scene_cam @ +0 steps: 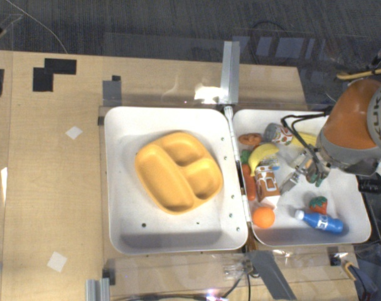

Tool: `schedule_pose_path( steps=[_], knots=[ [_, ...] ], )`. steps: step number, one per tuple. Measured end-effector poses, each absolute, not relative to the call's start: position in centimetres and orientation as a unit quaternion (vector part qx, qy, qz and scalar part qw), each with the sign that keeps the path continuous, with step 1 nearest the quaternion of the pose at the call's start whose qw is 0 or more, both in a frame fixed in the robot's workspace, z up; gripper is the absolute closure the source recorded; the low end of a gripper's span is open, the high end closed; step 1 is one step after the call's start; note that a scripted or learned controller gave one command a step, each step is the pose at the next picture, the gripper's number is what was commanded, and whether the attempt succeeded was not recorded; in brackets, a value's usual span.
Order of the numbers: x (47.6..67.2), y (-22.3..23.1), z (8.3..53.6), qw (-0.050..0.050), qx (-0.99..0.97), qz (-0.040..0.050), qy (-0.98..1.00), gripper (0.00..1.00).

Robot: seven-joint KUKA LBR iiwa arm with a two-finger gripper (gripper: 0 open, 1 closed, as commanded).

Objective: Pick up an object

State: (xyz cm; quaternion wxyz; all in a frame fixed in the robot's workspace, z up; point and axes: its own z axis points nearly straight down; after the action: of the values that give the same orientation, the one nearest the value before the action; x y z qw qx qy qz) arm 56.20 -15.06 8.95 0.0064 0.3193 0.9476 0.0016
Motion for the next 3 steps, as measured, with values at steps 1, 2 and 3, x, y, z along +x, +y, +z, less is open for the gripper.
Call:
schedule_pose_path(
  steps=[1, 2, 3],
  knots=[
    [58.5, -12.3, 8.9, 0.006, 0.449, 0.0019, 0.893, 0.00],
    [57.5, -11.7, 9.0, 0.009, 0.531, 0.0000, 0.847, 0.00],
    [56.6, -10.9, 9.0, 0.011, 0.616, -0.0042, 0.788, 0.00]
  ],
)
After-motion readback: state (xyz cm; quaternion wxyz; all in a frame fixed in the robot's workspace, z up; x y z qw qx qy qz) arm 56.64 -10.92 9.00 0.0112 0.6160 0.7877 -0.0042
